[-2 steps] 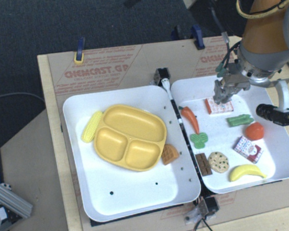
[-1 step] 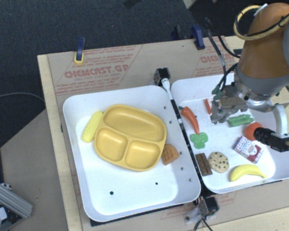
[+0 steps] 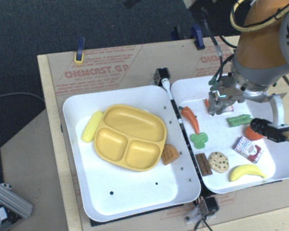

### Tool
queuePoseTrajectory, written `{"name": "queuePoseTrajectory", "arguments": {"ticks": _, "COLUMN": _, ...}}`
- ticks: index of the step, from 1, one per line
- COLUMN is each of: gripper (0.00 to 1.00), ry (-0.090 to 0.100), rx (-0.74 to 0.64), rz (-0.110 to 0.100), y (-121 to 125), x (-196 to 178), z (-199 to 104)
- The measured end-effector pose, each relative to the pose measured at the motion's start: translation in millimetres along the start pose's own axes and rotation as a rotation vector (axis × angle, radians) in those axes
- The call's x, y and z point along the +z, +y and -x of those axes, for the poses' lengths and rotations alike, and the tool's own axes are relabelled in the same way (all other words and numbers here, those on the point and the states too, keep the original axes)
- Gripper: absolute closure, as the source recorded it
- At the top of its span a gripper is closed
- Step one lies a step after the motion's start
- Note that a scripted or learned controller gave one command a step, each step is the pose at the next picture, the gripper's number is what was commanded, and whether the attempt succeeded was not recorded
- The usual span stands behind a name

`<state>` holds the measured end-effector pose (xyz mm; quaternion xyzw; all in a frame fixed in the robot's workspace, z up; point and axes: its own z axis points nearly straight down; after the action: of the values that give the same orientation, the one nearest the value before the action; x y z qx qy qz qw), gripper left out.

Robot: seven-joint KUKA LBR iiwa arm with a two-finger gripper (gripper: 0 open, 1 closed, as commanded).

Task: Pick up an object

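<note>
The jaws (image 3: 218,109) hang low in the right bin (image 3: 288,164). The toy carrot (image 3: 189,118) lies just left, pointing down-right. Open or closed? I cannot tell.

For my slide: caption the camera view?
Tool hovers over right bin of toy foods; yellow tray in left bin.

Two white bins: the left bin (image 3: 82,163) and the right bin (image 3: 285,165). The left one has one yellow divided plate (image 3: 130,136), one corn cob (image 3: 92,126) and one brown pastry (image 3: 169,154). The right one has one carrot (image 3: 190,119), one green piece (image 3: 238,120), one cookie (image 3: 218,161), one banana (image 3: 246,173) and one red-and-white packet (image 3: 247,149).
</note>
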<state>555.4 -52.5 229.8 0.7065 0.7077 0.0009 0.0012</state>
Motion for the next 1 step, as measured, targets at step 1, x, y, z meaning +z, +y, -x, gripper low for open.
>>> {"name": "queuePoseTrajectory", "arguments": {"ticks": 1, "gripper": 1.00, "ry": 0.001, "rx": 0.003, "rz": -0.007, "y": -7.9, "x": 13.6, "z": 1.3}}
